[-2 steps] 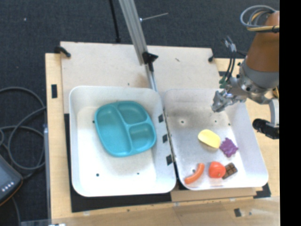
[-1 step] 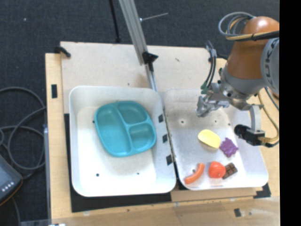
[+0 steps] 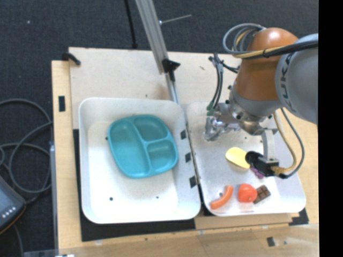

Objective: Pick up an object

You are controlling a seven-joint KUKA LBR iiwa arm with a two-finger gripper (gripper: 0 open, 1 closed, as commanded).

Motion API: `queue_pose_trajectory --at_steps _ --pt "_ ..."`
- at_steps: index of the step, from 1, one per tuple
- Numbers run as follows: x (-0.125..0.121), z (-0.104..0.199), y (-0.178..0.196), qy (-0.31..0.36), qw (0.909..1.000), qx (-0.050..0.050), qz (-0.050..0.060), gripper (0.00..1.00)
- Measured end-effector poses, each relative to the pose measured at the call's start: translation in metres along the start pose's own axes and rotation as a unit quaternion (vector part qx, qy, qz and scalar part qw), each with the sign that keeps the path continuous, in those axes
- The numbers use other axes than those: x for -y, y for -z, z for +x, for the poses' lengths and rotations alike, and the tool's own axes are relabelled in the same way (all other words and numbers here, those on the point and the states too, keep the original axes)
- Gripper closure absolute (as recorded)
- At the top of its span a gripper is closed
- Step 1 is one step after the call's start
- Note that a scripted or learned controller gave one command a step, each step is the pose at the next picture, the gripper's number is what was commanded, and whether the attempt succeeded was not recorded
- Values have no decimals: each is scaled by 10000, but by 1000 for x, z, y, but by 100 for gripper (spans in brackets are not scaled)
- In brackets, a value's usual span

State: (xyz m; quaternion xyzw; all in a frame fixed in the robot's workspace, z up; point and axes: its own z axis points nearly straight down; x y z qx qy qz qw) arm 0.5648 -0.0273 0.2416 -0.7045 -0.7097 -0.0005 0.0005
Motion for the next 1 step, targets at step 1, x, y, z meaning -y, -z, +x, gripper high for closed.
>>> queue_pose_trajectory --at_steps 1 --pt "7 49 -9 -2 10000 1 -3 100"
